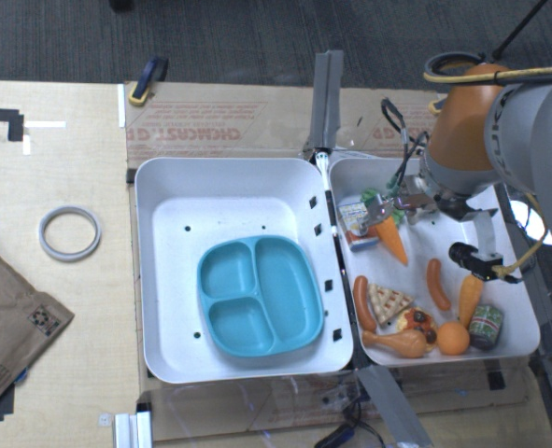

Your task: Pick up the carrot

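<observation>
1. The arm (500, 129) reaches in from the right over the right bin (518, 329), with its gripper (399, 205) low at the bin's far left part, right at the leafy end of the carrot (392, 238).
2. The left bin (163, 250) bears a blue divided plate (257, 295), well apart from the work.
3. The step in hand looks like the grasp itself, or the start of the lift. The carrot's green top sits at the fingertips, but whether the claw is clenched on it or released cannot be told.
4. The next move would call for a straight rise, watching that the carrot comes along.
5. The carrot is an orange cone with a green tuft, tip pointing near-right, just beside a small packet (353, 217).
</observation>
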Available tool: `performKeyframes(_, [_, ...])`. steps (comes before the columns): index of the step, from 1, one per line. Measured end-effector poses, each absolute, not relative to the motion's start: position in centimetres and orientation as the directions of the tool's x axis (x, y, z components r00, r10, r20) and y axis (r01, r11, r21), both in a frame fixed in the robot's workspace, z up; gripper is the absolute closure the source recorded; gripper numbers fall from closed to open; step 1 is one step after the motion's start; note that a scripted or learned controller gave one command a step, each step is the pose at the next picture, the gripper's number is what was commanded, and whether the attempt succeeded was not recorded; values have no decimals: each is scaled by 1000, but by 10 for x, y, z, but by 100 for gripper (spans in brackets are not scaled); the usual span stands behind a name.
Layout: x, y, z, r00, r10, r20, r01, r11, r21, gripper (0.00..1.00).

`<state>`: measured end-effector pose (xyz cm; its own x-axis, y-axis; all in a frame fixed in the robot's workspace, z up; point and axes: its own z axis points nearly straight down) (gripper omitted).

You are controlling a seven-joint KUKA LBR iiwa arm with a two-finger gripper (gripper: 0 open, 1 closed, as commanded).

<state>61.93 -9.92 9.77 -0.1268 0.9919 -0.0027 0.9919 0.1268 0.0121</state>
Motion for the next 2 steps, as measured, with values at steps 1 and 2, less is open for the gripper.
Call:
performKeyframes(1, [619, -100, 107, -123, 992, -2, 992, 123, 12, 100])
performKeyframes(2, [622, -14, 191, 306, 952, -2, 952, -306, -2, 100])
